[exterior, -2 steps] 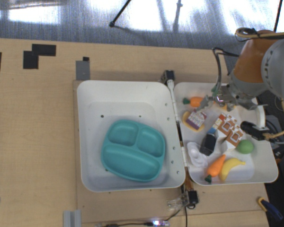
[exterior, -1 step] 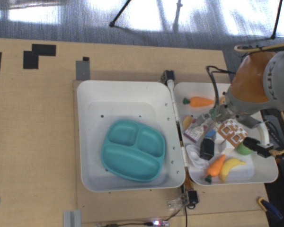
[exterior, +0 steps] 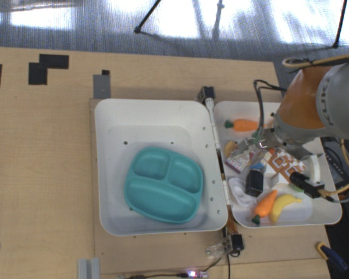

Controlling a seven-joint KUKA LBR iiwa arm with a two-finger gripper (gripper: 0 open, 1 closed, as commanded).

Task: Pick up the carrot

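The carrot (exterior: 245,124) is lying in the right bin (exterior: 326,218) near that bin's far edge, its green top pointing toward the left bin (exterior: 104,156), and nothing is touching it. A second carrot (exterior: 264,204) is resting near the same bin's near edge, touching a banana (exterior: 282,206) just beside it. Between the two, a black block (exterior: 255,182), a printed packet (exterior: 240,156), an orange-and-white patterned box (exterior: 284,163) and a white cloth (exterior: 239,192) are crowding the bin floor. The claw (exterior: 262,144) is hanging over the middle of the right bin, near the packet, under the arm's orange band (exterior: 302,103); whether it is spread or closed cannot be told from this view, and no object is showing inside it. The teal divided plate (exterior: 164,183) is sitting alone in the left bin. Judging from this, the pick is not yet done: both carrots are lying free, so approach, grip and lift are all remaining.
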